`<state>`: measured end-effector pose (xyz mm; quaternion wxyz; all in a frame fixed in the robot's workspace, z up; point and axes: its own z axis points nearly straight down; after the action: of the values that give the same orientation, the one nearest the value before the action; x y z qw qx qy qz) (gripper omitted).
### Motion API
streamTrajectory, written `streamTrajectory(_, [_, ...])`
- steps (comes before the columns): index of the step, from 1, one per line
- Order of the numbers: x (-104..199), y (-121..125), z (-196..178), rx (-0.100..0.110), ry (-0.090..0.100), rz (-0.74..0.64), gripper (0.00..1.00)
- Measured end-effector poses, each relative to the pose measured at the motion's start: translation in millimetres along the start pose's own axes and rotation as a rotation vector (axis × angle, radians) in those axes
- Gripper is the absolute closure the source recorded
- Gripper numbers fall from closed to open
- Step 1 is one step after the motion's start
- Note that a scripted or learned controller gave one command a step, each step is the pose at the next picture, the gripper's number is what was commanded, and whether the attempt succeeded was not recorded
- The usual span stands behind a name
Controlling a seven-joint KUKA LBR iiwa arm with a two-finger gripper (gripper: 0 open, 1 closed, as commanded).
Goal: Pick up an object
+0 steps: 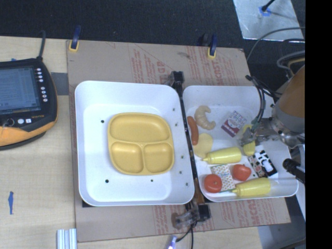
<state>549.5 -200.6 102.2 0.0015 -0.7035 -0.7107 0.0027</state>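
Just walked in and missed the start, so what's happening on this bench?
The arm's gripper is down in the right bin, among toy food: a croissant, a hot dog, two yellow bottles and tomatoes. Nothing looks lifted yet. The left bin holds a yellow divided tray.

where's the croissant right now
In the camera view, the croissant lies in the right bin, near its upper left corner, just right of the hot dog and above the upper yellow bottle.
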Motion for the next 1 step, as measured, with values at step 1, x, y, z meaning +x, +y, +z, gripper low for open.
streamTrajectory(1, [71.3, 82.1, 9.5, -0.002, 0.001, 0.002, 1.00])
